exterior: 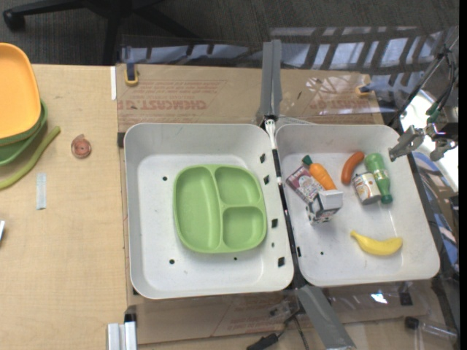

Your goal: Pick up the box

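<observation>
Currently the box (325,204) sits in the right bin (423,265), near its left-center, small and grey-white, looking tipped at an angle. Touching or just beside it on the upper left is a pink-and-white packet (303,184), and a toy carrot (319,174) lies across the top of that pair. Further right: a red-orange sausage-shaped item (352,165), a small can (365,188), and a green bottle (379,176) lying just beside the can. A banana (376,244) lies below, apart from the box, toward the bin's lower right.

Left bin (146,268) holds a green divided plate (220,208), three compartments, sitting flat in the middle.

Claw (406,143) is at the right bin's upper-right rim, over the edge, well apart from the box. Nothing visible between its fingers; can't tell whether they're spread or closed, too small and cluttered there.

On the bench (73,254) to the left: stacked orange and green plates (16,115) at the edge, plus a small pinkish round object (81,146).
</observation>
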Motion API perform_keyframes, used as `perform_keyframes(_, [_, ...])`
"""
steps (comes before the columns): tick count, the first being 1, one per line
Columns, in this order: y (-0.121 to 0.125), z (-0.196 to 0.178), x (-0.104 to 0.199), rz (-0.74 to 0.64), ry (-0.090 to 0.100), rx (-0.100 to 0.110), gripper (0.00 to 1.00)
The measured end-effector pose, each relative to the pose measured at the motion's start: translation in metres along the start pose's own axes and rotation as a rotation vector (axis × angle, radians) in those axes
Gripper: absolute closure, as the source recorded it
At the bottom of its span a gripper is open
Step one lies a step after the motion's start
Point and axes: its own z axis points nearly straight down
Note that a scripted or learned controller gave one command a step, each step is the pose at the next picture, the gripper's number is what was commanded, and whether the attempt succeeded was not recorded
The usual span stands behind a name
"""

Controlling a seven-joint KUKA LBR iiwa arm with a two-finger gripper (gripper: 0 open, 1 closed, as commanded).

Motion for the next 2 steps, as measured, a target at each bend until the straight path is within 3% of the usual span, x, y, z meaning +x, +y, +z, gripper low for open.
perform_keyframes(1, [-0.053, 0.062, 0.0, 0.107, 0.0, 0.001, 0.0])
perform_keyframes(2, [0.006, 0.116, 0.036, -0.084, 0.0, -0.001, 0.0])
